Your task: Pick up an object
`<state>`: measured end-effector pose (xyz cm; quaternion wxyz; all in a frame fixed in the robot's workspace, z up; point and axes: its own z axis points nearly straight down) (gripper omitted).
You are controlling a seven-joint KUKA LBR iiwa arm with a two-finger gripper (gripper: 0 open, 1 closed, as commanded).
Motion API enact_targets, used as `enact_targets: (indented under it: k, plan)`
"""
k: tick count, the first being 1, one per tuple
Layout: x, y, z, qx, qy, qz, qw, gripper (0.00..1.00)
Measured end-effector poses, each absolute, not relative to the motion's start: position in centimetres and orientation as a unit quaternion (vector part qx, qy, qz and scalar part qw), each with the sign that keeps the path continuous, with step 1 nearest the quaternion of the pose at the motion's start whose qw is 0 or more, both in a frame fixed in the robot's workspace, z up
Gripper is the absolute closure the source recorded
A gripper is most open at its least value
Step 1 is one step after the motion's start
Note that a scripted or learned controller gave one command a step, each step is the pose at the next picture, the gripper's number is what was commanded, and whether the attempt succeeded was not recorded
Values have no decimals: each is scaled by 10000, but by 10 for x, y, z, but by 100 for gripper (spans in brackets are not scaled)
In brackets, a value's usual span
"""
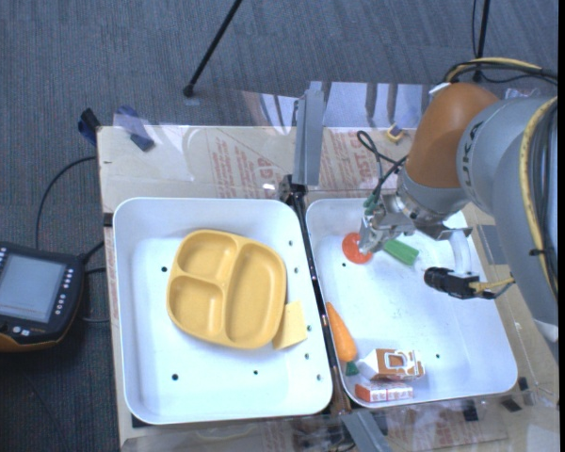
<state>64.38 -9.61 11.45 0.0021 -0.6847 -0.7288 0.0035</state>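
Note:
My gripper (371, 237) hangs low over the far left part of the right bin (471, 347), reaching in from the right. A red round object (354, 250) lies just under and to its left, partly covered by it. A green oblong piece (401, 250) lies right beside the gripper on its right. I cannot tell whether either one is being touched. An orange carrot (340, 331) lies by the bin's left wall. A small orange-and-white carton (395, 363) and a red-and-white packet (388, 394) rest at the near edge.
The left bin (141, 252) holds a yellow divided plate (228, 288) with a yellow wedge (292, 326) against its right side. A black divider (306, 252) separates the bins. A black cable connector (452, 282) hangs off the arm over the right bin. A handheld pendant (24, 295) lies on the floor to the left.

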Motion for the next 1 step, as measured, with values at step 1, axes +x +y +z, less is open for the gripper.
enact_targets:
  k: [1]
  plan:
    - [644, -118, 151, -6800, -7332, -7, -11, 100]
